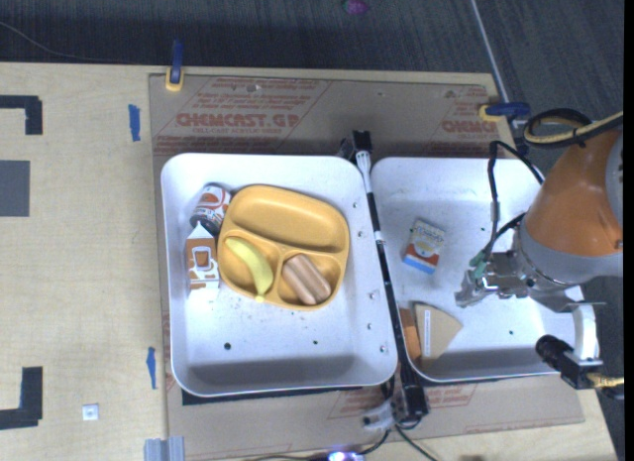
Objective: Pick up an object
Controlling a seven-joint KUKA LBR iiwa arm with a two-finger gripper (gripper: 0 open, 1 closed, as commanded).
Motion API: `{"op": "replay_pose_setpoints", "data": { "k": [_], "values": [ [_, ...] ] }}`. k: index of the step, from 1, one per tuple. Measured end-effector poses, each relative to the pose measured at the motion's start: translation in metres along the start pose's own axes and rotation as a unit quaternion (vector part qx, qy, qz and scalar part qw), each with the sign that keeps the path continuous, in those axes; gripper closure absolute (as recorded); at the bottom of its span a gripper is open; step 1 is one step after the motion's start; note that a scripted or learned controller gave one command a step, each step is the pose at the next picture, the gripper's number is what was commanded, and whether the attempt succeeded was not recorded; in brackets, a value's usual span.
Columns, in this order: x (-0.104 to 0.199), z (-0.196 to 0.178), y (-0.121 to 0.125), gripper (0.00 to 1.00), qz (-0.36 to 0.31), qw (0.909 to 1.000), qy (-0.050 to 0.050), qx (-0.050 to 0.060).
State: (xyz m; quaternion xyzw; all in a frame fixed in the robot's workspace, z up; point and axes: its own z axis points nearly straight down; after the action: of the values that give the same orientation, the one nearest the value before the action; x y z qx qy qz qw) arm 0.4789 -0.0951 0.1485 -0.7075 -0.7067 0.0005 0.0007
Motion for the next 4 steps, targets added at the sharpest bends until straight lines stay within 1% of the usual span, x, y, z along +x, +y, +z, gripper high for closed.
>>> {"op": "replay_pose_setpoints", "data": {
  "k": [1,2,3,4],
  "values": [
    [0.062,-0.036,0.001,1.00,-0.001,1.0000,0.000,-0.002],
    [0.110,-0.036,0.006,1.00,-0.001,1.0000,0.000,-0.002],
    [0.110,-0.036,0.006,0.00,-0.001,1.0000,0.000,-0.002],
    [0.024,-0.036,0.056,0.00,0.000,1.0000,-0.001,-0.002]
  ]
}}
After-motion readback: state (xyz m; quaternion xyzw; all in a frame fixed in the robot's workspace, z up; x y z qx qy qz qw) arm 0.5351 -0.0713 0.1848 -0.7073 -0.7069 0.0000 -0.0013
